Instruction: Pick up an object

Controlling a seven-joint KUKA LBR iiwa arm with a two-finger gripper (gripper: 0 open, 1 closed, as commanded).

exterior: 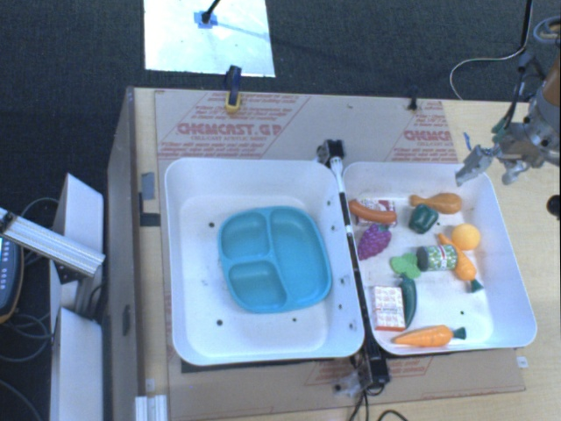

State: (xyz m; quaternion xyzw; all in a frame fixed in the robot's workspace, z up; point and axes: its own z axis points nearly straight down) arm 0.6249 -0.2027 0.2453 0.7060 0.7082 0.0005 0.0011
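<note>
The right bin point(513, 270) holds several toy foods: a hot dog point(372, 210), purple grapes point(374, 241), a chicken drumstick point(436, 203), a green pepper point(422, 220), an orange point(465, 237), a small bottle point(438, 258), a red and white box point(387, 305) and a long carrot point(425, 335). My gripper point(490, 167) hangs above the bin's far right corner, up and to the right of the drumstick. Its fingers are spread open with nothing between them.
The left bin point(188, 235) holds a blue divided plate point(273, 258). A black divider point(349, 235) runs between the bins. A dark green cucumber point(408, 298) lies beside the box. Clamps sit at the bench's far edge point(233, 88).
</note>
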